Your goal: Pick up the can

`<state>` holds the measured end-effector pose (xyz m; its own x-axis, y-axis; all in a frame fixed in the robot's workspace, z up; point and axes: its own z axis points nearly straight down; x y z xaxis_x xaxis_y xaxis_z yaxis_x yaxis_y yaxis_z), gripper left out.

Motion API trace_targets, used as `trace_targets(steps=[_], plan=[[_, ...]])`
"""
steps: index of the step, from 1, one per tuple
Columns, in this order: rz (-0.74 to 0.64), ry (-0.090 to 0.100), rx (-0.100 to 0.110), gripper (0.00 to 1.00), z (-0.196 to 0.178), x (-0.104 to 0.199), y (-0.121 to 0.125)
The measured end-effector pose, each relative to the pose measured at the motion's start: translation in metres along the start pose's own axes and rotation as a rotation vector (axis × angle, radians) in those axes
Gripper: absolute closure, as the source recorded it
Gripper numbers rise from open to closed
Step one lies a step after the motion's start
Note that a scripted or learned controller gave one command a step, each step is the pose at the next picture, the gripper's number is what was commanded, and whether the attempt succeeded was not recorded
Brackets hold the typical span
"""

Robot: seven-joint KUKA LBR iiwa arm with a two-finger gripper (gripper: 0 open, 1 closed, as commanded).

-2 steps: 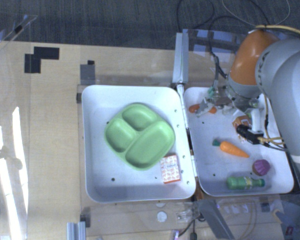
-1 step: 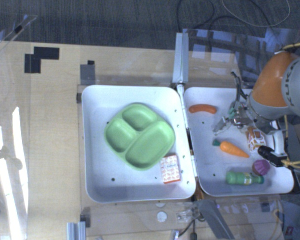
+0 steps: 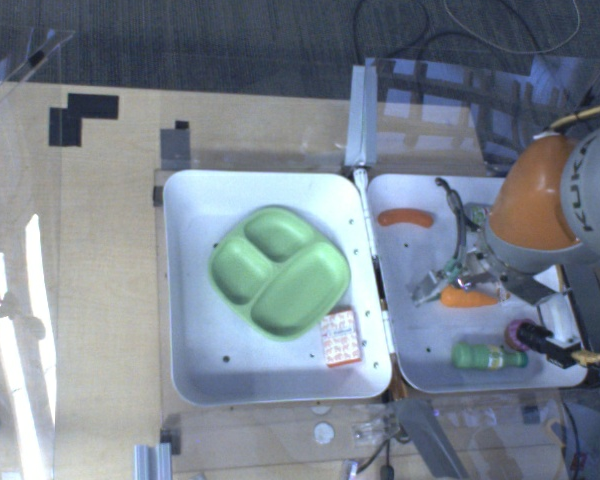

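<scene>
Where the arm [image 3: 532, 208] enters from the right of the view, its orange band is seen over the far right part of the right bin [image 3: 412, 343], with the wrist angled down and leftward toward the bin's middle. The gripper [image 3: 442, 286] is lowered close to the bin floor, and an orange tapered piece [image 3: 472, 299] is found directly beside it. Whether the gripper is released or clenched cannot be told, as its end is blurred and masked by its own metalwork.

The can [image 3: 488, 356] is recorded in the same bin, near the front wall, lying on its side with its length running left to right. It is green, with a paler yellow-green band round its middle; at this resolution it is taken to be the can from its round body alone. It lies apart from the gripper and is not touched by it.

A red sausage-shaped piece [image 3: 407, 218] is noted at the far side of that bin. In the left bin [image 3: 192, 268] a green divided plate [image 3: 280, 271] and a small red-and-white box [image 3: 340, 338] are noted, the box just beside the plate's near right edge.
</scene>
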<state>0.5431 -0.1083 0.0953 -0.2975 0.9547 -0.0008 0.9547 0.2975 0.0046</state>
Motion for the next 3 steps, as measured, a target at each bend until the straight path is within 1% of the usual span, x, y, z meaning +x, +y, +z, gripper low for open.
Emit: trace_targets(steps=[1,2,3], plan=[[-0.002,-0.003,-0.007,1.0,-0.012,0.0,0.003],[-0.002,-0.003,-0.007,0.0,-0.012,0.0,0.003],[0.143,-0.003,-0.007,0.0,0.006,-0.035,-0.046]])
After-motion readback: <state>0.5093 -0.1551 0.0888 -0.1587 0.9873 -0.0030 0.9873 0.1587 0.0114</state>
